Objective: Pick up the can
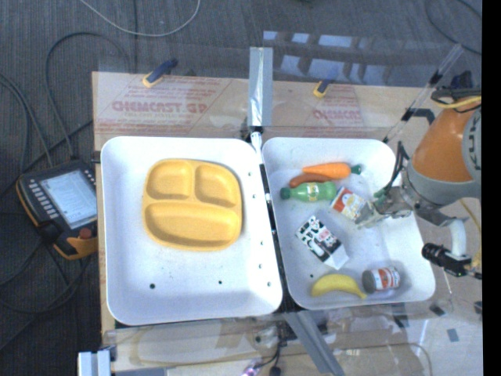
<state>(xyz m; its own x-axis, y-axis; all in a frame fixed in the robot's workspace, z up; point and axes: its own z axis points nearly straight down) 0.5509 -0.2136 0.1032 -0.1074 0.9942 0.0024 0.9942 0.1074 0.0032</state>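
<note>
White plastic makes up both shallow bins; the left bin (pixel 125 288) carries a yellow divided tray (pixel 193 203), which takes up much of its floor. The right bin (pixel 411 288) holds the smaller items, and my arm (pixel 446 151), grey with its orange band, enters over that bin's right wall.

My pincer (pixel 381 207) sits low over the right-centre of the right bin, pointing left. Its tips lie against or just beside a red-and-white packet (pixel 350 203); whether the packet is between them I cannot tell, and how far they stand apart is not readable from this angle.

Remaining contents, in descending size: a black-and-white patterned carton (pixel 319 239) lies tilted at the bin's centre. A carrot (pixel 327 170) rests near the back wall, with a green bottle (pixel 310 192) lying just in front of it. A banana (pixel 337 287) lies at the front wall.

The can (pixel 381 280) lies on its side at the front right of the right bin, just beside the banana's right end. It shows a red label and a pale end. It is well apart from my pincer, untouched.
</note>
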